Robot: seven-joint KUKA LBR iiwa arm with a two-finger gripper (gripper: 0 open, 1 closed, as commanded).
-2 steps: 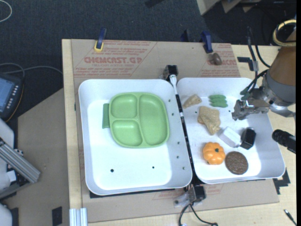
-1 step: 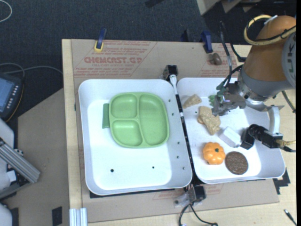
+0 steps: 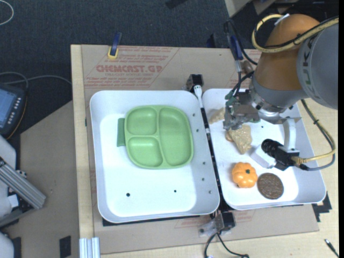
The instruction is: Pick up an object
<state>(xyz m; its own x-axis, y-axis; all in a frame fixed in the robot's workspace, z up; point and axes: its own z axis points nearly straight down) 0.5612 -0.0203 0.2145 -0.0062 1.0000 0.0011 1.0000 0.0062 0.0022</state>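
Observation:
In the right bin (image 3: 309, 144) my gripper (image 3: 234, 120) hangs low near the bin's left wall. Its tip sits right at the upper end of a tan, lumpy piece (image 3: 241, 139) that lies on the bin floor. Whether the two touch is unclear from this angle. A small orange pumpkin (image 3: 244, 174) rests nearer the front. To its right lies a round brown disc (image 3: 270, 186). A second pale tan scrap (image 3: 216, 115) peeks out to the left of the gripper.
A green divided plate (image 3: 158, 136) lies in the left bin (image 3: 107, 187). A black connector with a yellow cable (image 3: 277, 152) hangs from the arm over the right bin. Clamps sit along the wall between the bins.

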